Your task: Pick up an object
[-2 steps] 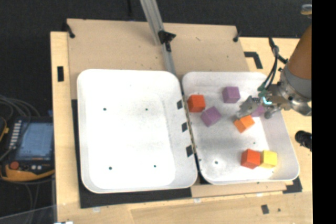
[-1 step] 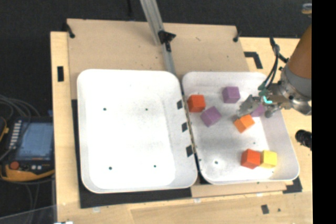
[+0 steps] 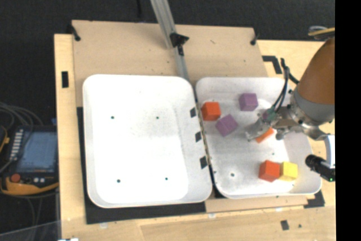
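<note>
Down low inside the right bin (image 3: pixel 237 183), near its middle: gripper (image 3: pixel 260 131), reaching in from the right-hand wall. A small orange block (image 3: pixel 264 136) right at the fingers, seemingly between them, though blur and small size leave the grip itself unclear; cannot tell whether clenched or released.

Elsewhere in that right bin: an orange cube (image 3: pixel 211 110) by the left wall, a purple cube (image 3: pixel 227 125) just beside it toward the middle, a second purple cube (image 3: pixel 247 101) toward the far wall. Near the front right corner, a red-orange cube (image 3: pixel 270 170) touching a yellow cube (image 3: pixel 289 170). Left bin (image 3: pixel 93 121) alongside, sharing the middle divider.

Risks, as a guess:
- Only an edge of the small orange block pinched, so slipping out on the lift.
- Block lying tilted, so twisting away as contact tightens.
- Closing on nothing, coming up bare.
- Drift toward the left wall nudging the nearer purple cube.

Safest: a straight, slow lift, clear of the neighbours.
</note>
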Robot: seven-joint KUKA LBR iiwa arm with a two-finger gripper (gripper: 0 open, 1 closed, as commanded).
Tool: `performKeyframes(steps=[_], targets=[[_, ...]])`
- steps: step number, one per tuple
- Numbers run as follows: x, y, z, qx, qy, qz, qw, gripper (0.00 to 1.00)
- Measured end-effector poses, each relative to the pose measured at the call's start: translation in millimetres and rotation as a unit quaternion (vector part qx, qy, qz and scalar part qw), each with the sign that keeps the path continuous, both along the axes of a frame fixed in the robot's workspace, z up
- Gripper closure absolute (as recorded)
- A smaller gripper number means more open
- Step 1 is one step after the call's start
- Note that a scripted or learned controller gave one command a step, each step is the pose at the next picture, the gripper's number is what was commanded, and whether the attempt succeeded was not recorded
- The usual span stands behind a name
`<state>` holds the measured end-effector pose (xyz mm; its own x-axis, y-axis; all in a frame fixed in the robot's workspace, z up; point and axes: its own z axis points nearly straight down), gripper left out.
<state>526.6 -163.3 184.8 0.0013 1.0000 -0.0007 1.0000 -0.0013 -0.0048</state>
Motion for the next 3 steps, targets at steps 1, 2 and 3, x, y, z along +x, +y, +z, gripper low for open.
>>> performKeyframes(steps=[1, 2, 3], targets=[[2.8, 0.9, -43.0, -0.0001, -0.001, -0.001, 1.0, 0.0], [3.8, -1.1, -88.4, -0.0014, -0.004, 0.0, 1.0, 0.0], [5.2, -1.7, -75.1, -0.0004, -0.006, -0.004, 1.0, 1.0]])
